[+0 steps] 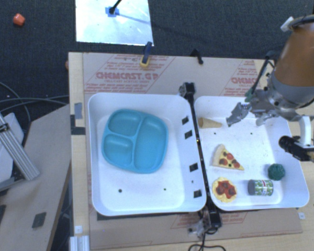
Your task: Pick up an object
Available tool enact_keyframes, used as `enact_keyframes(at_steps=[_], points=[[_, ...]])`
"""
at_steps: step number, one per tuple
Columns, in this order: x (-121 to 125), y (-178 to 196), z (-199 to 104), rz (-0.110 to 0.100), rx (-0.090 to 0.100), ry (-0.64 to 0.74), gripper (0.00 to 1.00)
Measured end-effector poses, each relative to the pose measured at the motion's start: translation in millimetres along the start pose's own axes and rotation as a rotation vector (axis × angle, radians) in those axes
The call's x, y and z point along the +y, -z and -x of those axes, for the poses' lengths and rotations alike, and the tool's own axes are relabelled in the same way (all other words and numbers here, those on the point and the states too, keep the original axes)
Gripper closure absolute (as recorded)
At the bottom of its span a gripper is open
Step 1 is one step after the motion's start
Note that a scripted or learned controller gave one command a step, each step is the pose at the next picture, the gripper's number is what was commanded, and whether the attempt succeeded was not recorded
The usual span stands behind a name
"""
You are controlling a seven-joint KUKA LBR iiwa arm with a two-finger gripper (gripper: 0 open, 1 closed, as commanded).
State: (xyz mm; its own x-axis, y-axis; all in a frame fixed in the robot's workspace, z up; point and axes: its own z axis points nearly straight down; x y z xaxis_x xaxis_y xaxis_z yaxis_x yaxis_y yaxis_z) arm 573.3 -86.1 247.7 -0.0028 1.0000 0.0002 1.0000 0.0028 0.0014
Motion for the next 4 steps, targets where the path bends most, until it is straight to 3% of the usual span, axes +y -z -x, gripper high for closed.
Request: enact_keyframes(at_steps=[1,2,3,4], points=[[-93.0,-151.6,12.3,-0.016,0.004,-0.007,0.0],[-30.3,-163.6,9.8,0.004,-0.001,0.003,0.0],[-31.7,-152.4,10.7,0.004,-0.001,0.0,1.0],[70.7,-56.0,-68.1,0.019,0.002,0.012,1.0]])
